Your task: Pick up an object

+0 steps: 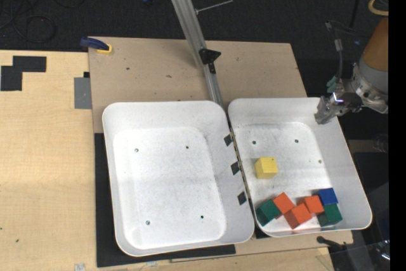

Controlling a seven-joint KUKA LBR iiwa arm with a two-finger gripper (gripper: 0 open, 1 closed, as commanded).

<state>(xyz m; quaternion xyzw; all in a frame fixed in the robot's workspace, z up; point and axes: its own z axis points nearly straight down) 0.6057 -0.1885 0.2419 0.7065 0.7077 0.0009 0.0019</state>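
One yellow cube (266, 167) mid-bin, well apart from tool (325, 112); tool's state unclear

The wooden bench (158, 70) carries two shallow white bins, left bin (120, 130) and right bin (288, 111), side by side, touching.

bench: pale wood board (165, 70) under two white bins | left: lighter wooden surface (38, 155) with black and grey patches | rear: dark floor with loose cables (28, 16) | slanted aluminium rail (187, 22) rising from between the bins | blue-and-yellow clamp (96, 44) at the board's far left corner
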